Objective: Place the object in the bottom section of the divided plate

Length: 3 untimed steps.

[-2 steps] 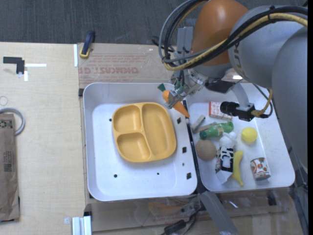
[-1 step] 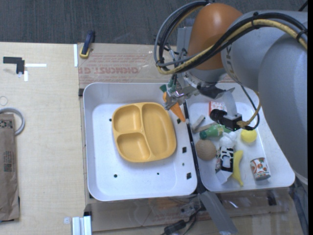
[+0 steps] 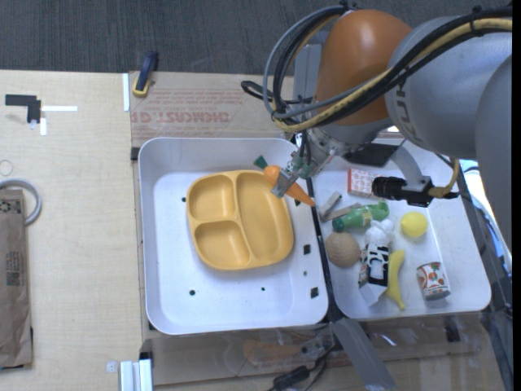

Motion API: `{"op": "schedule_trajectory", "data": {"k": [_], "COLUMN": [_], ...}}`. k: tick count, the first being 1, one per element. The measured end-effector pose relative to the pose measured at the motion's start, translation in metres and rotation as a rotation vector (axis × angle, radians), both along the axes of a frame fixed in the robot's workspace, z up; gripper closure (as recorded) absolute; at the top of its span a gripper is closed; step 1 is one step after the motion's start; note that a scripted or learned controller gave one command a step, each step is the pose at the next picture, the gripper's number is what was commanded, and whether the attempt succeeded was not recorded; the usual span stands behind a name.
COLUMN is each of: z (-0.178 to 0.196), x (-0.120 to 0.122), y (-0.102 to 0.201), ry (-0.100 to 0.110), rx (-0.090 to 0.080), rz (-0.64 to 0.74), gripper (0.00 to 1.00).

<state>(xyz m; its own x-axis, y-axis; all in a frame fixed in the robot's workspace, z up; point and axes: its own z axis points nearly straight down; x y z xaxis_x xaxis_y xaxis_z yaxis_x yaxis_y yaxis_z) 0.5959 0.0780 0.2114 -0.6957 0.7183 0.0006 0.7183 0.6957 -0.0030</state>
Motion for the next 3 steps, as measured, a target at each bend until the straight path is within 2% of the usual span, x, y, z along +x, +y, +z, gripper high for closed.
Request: {"op": "schedule_trajectory", "data": {"k": [1, 2, 3], "z": [-0.004, 0.009, -0.015], "x": [-0.025, 0.031, 0.047], "y": [0.034, 0.046, 0.103], "ry": [0.0, -0.003, -0.002], "rx": [0.002, 0.001, 0.0], "rz": [0.464, 0.196, 0.191], "gripper": [1.0, 1.0, 1.0]}}
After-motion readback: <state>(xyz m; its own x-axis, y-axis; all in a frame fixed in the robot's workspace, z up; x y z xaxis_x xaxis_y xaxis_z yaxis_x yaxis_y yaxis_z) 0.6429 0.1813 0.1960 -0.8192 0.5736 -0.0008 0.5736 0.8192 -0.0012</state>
